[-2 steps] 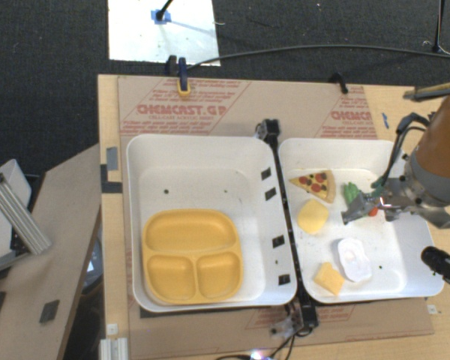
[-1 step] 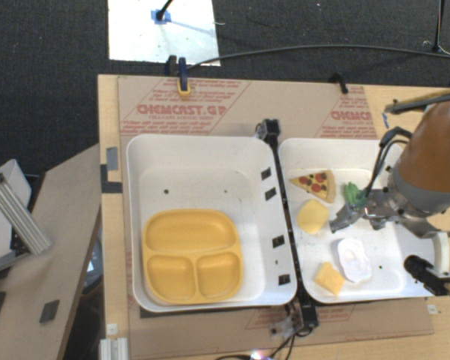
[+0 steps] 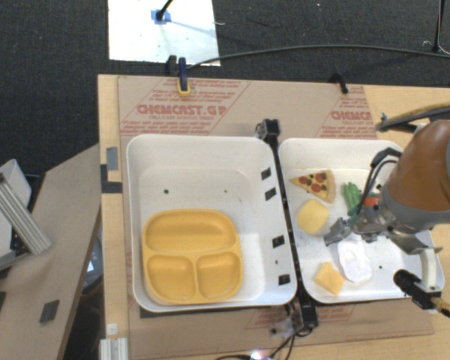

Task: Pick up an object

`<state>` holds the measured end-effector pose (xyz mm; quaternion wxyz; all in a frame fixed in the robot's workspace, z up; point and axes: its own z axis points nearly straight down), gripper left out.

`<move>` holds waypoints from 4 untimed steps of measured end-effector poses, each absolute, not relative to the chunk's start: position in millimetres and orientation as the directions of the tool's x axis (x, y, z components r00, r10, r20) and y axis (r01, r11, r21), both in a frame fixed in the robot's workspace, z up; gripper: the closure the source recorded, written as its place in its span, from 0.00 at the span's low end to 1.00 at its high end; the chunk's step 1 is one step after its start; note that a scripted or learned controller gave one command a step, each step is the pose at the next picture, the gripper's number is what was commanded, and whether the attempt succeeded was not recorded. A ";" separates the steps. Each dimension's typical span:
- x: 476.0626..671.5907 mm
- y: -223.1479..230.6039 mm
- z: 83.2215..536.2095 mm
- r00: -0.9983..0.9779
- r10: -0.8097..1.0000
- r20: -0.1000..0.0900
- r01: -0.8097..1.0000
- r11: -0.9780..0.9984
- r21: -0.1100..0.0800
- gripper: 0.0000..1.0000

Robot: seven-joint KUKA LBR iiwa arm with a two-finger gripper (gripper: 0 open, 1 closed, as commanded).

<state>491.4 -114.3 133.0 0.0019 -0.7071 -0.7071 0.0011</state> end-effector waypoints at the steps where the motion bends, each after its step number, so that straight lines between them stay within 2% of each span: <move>1: 492.8 -114.6 83.2 -0.001 1.000 -0.002 1.000 0.001 0.004 0.00; 2: 497.0 -115.3 99.1 -0.001 1.000 -0.005 1.000 0.001 0.017 1.00; 3: 496.5 -106.5 157.8 -0.005 1.000 -0.001 1.000 0.005 0.007 1.00; 4: 500.2 -113.8 219.6 -0.004 1.000 -0.002 1.000 0.004 0.009 1.00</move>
